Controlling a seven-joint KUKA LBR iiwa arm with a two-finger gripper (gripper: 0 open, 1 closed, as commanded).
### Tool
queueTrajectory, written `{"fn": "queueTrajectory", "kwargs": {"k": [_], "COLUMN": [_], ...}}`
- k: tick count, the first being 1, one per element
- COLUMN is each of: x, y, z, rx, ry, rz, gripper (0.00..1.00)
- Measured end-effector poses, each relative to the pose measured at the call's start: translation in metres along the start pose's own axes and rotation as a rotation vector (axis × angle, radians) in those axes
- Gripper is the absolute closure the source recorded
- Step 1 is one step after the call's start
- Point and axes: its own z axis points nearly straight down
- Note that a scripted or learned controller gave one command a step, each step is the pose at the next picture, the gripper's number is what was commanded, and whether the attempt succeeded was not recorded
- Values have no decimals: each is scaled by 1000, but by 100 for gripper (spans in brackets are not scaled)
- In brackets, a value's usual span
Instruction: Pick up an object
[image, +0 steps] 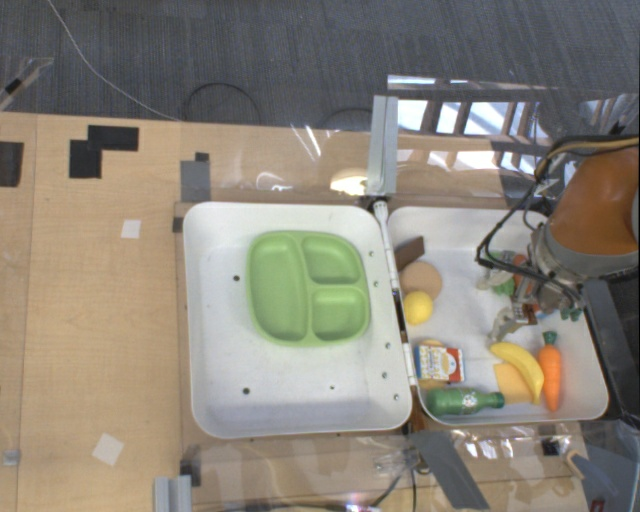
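While the arm (596, 200) reaches in from the right, its gripper (520, 318) hangs over the right bin (455, 225), just above and left of the banana (520, 362). Its fingers look slightly parted with nothing between them. Beside the banana lies a carrot (550, 372), touching it on the right. A green bottle (465, 402) lies along the bin's near wall, with a small carton (438, 362) just behind it. A lemon (418, 307) and a tan ball (421, 278) sit near the bin's left wall. Over in the left bin (215, 380) rests a green divided plate (307, 287).
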Motion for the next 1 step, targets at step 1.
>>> {"fn": "queueTrajectory", "kwargs": {"k": [1], "x": [-8], "y": [-19], "z": [-4], "rx": [0], "ry": [1], "rz": [-217], "gripper": [0]}}
